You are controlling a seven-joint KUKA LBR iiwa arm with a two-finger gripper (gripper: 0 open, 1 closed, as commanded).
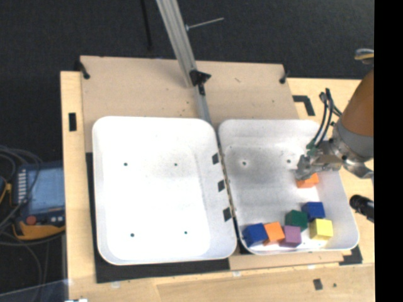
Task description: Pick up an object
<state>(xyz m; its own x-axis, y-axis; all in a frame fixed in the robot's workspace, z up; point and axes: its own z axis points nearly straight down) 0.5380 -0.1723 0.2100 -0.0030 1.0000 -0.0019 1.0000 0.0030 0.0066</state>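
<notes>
- The bench (264, 83) carries two shallow white bins side by side; the left bin (157, 187) has only a few dark specks on its floor.
- The right bin (264, 162) holds all the blocks, and its floor is scuffed grey in the middle.
- The arm (360, 115) comes in from the right edge, its orange band above the wrist, cables looping beside it.
- The gripper (310, 167) hangs low over the right half of the right bin; whether its fingers are spread or closed I cannot tell, since the wrist body hides the tips.
- The orange block (307, 180) lies on the bin floor directly below the gripper, touching or nearly touching its lower edge, and apart from the other blocks.
- Along the bin's near wall sits a cluster: a blue block (254, 233), a second orange block (274, 231), a purple block (293, 234), a green block (296, 219), another blue block (313, 210) and a yellow block (323, 228).
- To do this step well, I judge the gripper should centre over the lone orange block, straddle two parallel faces, close squarely and lift straight up; a corner pinch would likely squirt it out.
</notes>
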